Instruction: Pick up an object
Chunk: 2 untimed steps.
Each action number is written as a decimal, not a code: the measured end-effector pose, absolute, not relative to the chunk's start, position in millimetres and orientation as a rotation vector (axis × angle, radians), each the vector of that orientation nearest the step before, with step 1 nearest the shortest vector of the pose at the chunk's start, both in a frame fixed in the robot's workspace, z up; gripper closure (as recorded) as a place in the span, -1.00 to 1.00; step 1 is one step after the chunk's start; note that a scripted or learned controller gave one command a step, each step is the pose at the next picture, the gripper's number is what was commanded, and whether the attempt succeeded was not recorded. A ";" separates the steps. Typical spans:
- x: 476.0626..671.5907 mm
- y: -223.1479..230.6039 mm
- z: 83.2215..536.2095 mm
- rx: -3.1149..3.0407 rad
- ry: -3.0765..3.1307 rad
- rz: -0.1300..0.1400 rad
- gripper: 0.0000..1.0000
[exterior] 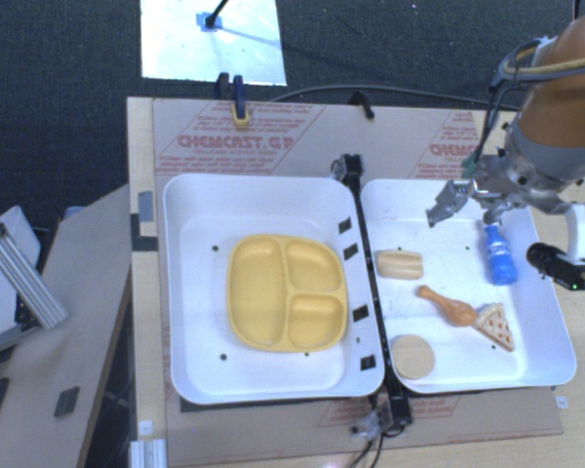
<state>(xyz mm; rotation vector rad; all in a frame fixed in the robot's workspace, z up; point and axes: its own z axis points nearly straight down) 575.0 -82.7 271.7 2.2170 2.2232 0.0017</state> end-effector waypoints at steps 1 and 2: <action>572.9 -79.5 230.3 2.219 2.223 0.001 -1.00; 574.6 -75.5 188.4 2.221 2.224 -0.001 -1.00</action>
